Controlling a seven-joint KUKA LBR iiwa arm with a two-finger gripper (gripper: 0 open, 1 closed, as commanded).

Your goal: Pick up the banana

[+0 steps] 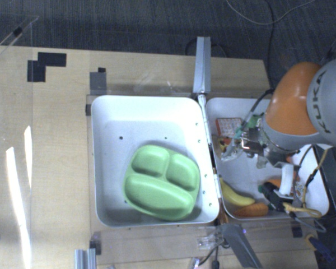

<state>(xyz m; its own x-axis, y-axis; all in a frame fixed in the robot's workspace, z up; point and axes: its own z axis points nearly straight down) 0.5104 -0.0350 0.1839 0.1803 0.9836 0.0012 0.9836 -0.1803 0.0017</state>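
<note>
My arm [308, 102] reaches in from the right and bends down over the right bin [235, 106], its orange band and grey wrist bulking over the bin's far right part. My gripper [252, 144] hangs below the wrist among cables and metal fittings, above the middle of that bin; its tip is too tangled in wiring and shadow for me to say how it stands, and I see nothing held in it. The wrist covers much of the bin's right side, so several small things there are only partly visible: a red-printed card [228, 126] at the far left corner and an orange piece [250, 209] at the near edge. The banana [235, 195] is yellow, curved, and lies at the near left of the right bin, just beside the orange piece. In the left bin [106, 167] sits a green divided tray [162, 181].
</note>
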